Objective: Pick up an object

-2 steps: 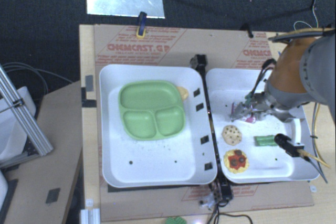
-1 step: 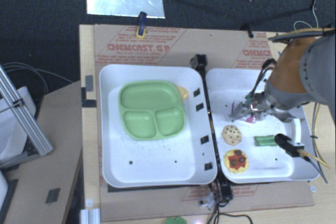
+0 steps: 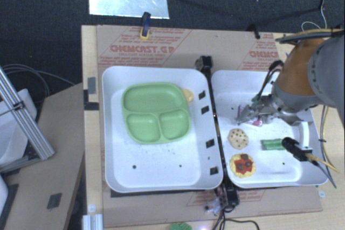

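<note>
Green block point(image 3: 271, 144) lies long axis left-right, near the gripper point(image 3: 245, 114); its opening cannot be told.

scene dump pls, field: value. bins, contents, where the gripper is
left bin: green divided plate; yellow item at the plate's right edge
right bin: cookie, pizza toy, green block, pink item
gripper: over the right bin, just beyond the cookie, next to the pink item
holding: cannot tell
</note>
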Robot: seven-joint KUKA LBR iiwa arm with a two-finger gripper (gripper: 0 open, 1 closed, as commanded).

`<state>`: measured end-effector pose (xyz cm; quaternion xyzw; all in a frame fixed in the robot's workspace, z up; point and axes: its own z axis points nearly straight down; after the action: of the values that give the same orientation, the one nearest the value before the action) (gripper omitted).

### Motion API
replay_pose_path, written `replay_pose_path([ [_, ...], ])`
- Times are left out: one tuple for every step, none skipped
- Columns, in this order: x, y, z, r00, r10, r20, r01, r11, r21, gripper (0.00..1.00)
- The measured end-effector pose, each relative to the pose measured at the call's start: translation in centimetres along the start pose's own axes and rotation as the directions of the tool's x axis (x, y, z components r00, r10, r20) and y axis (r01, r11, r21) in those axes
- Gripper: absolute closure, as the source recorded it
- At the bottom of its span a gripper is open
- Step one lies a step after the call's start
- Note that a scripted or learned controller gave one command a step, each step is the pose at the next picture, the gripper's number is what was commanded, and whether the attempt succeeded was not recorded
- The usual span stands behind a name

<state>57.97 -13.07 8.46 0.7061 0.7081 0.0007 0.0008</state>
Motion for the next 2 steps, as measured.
replay_pose_path([
  [0.6, -3.4, -1.8, 1.0, 0.002, -0.001, -0.002, 1.0, 0.004, 0.0],
  [1.5, -1.6, 0.0, 1.0, -0.003, 0.0, 0.003, 1.0, -0.002, 0.0],
])
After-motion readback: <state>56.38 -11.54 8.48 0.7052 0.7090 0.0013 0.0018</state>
